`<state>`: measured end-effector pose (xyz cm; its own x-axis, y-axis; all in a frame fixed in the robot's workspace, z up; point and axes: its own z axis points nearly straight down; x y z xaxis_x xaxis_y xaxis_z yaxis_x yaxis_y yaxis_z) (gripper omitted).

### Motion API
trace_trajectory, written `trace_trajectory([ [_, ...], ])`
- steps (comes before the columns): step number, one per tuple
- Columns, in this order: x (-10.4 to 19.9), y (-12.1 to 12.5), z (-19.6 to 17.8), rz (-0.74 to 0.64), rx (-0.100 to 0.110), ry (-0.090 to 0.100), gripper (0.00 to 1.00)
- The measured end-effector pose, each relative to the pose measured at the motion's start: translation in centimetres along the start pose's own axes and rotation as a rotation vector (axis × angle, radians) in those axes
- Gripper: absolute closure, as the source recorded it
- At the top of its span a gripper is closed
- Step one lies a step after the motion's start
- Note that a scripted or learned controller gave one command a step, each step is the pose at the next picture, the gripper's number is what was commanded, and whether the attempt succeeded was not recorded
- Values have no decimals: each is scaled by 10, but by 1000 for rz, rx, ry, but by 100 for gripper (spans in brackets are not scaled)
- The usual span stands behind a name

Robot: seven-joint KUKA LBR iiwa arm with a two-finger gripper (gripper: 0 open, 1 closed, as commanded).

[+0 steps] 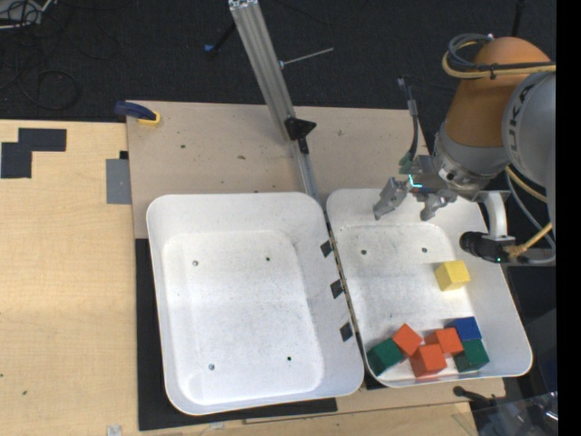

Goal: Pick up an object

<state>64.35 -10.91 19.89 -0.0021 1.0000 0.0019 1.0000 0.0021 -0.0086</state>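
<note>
The right bin [390,243] holds a yellow block [452,275] near its right side. A cluster sits at its near end: a green block [387,355], orange blocks [408,339] [428,360] [448,341], a blue block [467,328] and a dark green block [471,359]. My gripper [406,206] hangs over the far end of the right bin, well above the floor. Its fingers are spread open with nothing between them. It stands left of and beyond the yellow block.
The left bin [163,243] lies beside the right one, joined by black clips [334,287]. A slanted aluminium bar [268,71] rises behind the bins. A blue-and-yellow clamp [136,112] sits at the bench's far left corner.
</note>
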Motion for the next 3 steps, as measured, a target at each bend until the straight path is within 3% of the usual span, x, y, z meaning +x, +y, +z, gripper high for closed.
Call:
trace_trajectory([
  [1, 0, 1, -3, -1, -5, -1, 0],
  [3, 8, -4, 92, 0, 0, -1, 0],
])
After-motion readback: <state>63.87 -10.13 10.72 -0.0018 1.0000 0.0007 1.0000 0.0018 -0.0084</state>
